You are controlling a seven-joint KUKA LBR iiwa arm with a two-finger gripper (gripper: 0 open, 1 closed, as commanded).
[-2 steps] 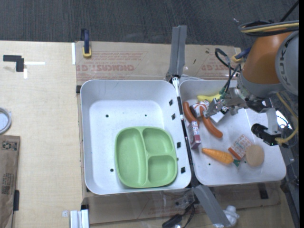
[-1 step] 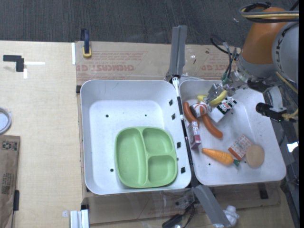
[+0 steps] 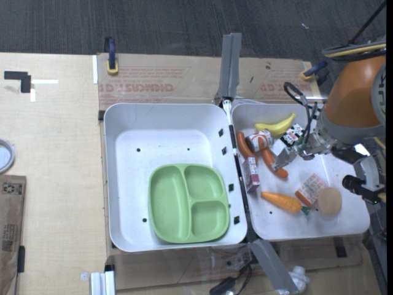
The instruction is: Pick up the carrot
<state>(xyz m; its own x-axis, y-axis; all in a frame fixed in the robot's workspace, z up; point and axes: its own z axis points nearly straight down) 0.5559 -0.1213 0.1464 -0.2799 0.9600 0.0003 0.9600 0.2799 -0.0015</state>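
The carrot [image 3: 281, 201] is orange with a small green tip at its right end. It lies nearly flat near the front of the right bin [image 3: 347, 227]. My gripper [image 3: 284, 159] hangs over the middle of that bin, pointing down and left. It is a short way behind the carrot and apart from it, close beside a red-orange sausage [image 3: 271, 161]. Nothing from the carrot touches the gripper.
A banana [image 3: 276, 125], a small can [image 3: 260, 141], a second sausage [image 3: 244, 145] and a pink packet [image 3: 252, 173] crowd the right bin's back left. A tan ball [image 3: 329, 201] and a wrapper [image 3: 311, 188] lie right of the carrot. The left bin [image 3: 116, 165] holds a green divided plate [image 3: 189, 203].
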